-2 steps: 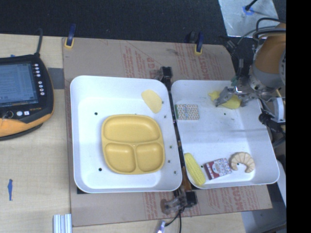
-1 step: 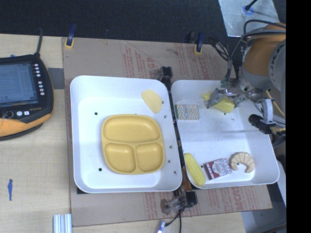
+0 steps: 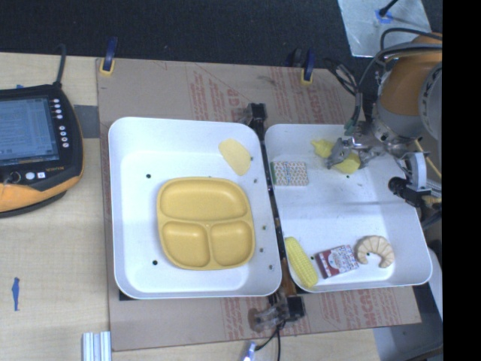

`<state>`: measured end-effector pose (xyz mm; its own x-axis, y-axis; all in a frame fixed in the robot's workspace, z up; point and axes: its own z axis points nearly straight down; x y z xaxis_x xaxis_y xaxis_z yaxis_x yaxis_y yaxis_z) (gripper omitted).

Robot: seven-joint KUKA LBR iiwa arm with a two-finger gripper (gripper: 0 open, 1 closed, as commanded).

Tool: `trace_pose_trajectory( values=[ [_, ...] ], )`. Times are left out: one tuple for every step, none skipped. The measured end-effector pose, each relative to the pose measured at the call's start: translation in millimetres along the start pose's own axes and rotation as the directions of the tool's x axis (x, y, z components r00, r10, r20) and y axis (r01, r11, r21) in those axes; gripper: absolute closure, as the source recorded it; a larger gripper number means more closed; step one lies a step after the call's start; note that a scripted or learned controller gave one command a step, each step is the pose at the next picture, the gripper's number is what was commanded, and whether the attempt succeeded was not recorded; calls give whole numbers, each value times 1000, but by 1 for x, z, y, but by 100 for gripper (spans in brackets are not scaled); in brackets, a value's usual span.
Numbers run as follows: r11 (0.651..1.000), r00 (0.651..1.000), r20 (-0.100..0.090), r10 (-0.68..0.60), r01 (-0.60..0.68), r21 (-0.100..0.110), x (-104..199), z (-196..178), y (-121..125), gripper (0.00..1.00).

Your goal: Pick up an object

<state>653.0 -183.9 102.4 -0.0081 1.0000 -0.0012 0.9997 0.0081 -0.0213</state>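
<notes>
The arm (image 3: pixel 409 89) is reaching in from the right and hanging over the far part of the right bin (image 3: pixel 342 209). Its end effector (image 3: pixel 347 155) is sitting low, right at a small yellow object (image 3: pixel 340 158) (shape hard to make out, partly covered). Whether the end effector is wide or narrow, cannot tell; the yellow piece is lying at its tip, touching or nearly so.

Also lying in the right bin: a speckled square packet (image 3: pixel 290 173) near the left wall, a corn cob (image 3: pixel 301 262) at the near left corner, a red-and-white packet (image 3: pixel 336 261) just beside the corn, and a croissant (image 3: pixel 375 250) just right of that.

The left bin (image 3: pixel 131 201) is holding a yellow divided plate (image 3: pixel 205 222) in its middle and a pale yellow oval piece (image 3: pixel 235 156) toward the far right corner.

A tablet-like pendant (image 3: pixel 34 145) is resting on the tabletop (image 3: pixel 52 277) at the left, well apart from the bins.
</notes>
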Motion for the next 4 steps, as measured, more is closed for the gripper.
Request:
trace_pose_trajectory(
  values=[
    [1000,1000,-1,2,-2,-15,64,-41,3,100],
    [1000,1000,0,3,-3,-15,63,-40,2,0],
    [1000,1000,2,3,-3,-6,79,9,2,0],
    [1000,1000,7,4,-4,-5,84,8,2,0]
  ],
)
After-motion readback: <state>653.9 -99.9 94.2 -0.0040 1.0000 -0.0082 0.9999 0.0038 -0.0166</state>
